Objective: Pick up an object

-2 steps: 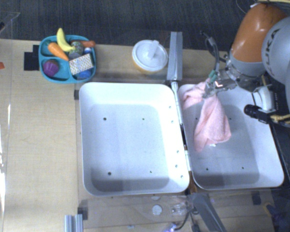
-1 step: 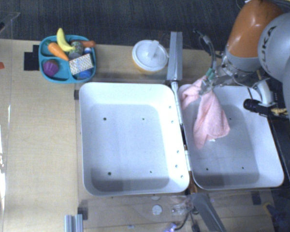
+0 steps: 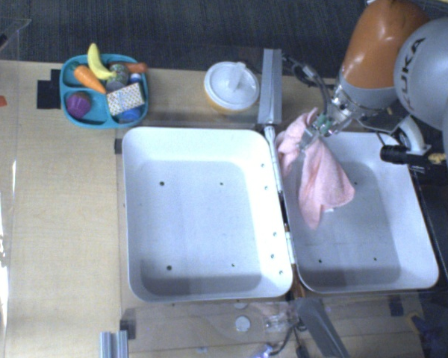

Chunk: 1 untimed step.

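Now the gripper [image 3: 319,129] sits over the upper left part of the right bin [image 3: 388,267], at the end of the grey arm [image 3: 433,66] that reaches in from the right with its orange band [image 3: 377,39] above the wrist. Its fingers are closed on the top of a pink cloth [image 3: 317,181], which is pinched between them and hangs down from that point. The cloth drapes in loose folds, with one bunched part pushed up toward the bin's left wall and a longer flap trailing down toward the middle of the bin. The lower end of the cloth looks close to the bin floor, though whether it touches cannot be told from this angle.

The left bin [image 3: 201,274] stands just beside the right one, their walls meeting along a grey divider [image 3: 269,88] that runs up between them. On the wooden bench [image 3: 52,222], beyond the left bin, a blue tray [image 3: 69,114] holds toy food: a banana [image 3: 97,62], a carrot [image 3: 88,78], a purple piece [image 3: 78,104] and a pale sponge-like block [image 3: 126,98]. A round white lid on a yellow container [image 3: 231,86] stands near the divider, well apart from the tray. A small black patch [image 3: 48,93] lies just left of the tray.
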Available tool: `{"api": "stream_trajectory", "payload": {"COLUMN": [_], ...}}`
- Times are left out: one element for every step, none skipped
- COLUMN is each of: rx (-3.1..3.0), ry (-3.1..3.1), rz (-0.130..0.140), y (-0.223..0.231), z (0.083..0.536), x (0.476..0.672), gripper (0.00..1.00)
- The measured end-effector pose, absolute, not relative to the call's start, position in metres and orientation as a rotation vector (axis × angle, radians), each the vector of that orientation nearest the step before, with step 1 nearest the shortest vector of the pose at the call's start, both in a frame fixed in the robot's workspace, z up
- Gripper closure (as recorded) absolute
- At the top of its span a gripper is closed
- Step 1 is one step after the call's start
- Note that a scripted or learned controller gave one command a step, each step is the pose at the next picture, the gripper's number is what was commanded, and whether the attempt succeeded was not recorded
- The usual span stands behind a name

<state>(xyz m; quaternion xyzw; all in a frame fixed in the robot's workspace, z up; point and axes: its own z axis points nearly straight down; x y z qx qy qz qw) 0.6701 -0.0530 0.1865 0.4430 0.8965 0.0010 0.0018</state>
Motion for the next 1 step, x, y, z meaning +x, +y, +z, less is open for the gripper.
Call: {"api": "stream_trajectory", "payload": {"rx": [1.532], "ry": [2.735], "rz": [0.007], "y": [0.0065], "z": [0.2404], "x": [0.6483], "gripper": [1.00]}}
